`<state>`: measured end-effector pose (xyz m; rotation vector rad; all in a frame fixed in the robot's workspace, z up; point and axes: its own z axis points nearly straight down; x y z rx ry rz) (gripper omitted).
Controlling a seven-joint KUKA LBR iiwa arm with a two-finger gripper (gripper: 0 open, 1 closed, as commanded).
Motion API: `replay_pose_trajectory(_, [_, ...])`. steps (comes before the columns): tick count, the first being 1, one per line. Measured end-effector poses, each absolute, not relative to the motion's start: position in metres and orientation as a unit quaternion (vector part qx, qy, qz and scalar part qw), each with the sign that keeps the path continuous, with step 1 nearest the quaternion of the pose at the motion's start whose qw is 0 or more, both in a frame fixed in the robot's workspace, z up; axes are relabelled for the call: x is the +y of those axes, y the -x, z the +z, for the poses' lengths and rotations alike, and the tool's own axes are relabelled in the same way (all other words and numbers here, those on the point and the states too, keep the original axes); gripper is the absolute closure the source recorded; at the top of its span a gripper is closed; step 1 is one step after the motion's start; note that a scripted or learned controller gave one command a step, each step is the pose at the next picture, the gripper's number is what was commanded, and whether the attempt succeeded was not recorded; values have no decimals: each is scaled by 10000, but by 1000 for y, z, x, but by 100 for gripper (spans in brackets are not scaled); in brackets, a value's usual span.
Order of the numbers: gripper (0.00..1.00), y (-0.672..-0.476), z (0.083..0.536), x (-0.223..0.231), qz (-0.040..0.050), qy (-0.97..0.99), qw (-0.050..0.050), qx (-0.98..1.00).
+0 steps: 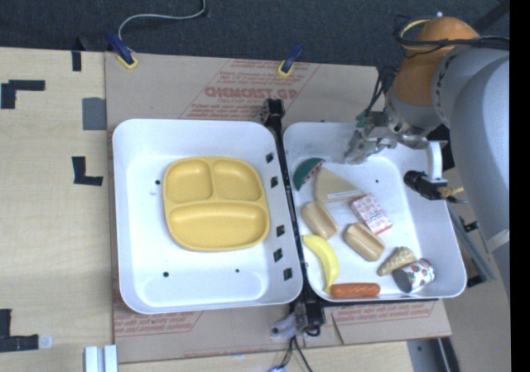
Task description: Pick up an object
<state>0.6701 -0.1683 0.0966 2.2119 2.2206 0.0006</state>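
My gripper hangs over the far part of the right bin, above bare white floor, with nothing visible between its fingers. In this bin lie a green-and-white wedge, a pale yellow cheese wedge, a pink-and-white carton, two bread rolls, a banana, a red sausage, an ice-cream cone and a grey-and-red object. The gripper stands just beyond the cheese wedge, apart from it.
The left bin holds a yellow divided plate. The grey arm with its orange band reaches in from the right over the right bin's far corner. Cardboard and a black divider lie between and under the bins.
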Motion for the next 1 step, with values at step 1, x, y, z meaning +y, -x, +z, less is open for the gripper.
replay_pose_trajectory(1, [0,-670,96,-168,-1,-7057,36,7085])
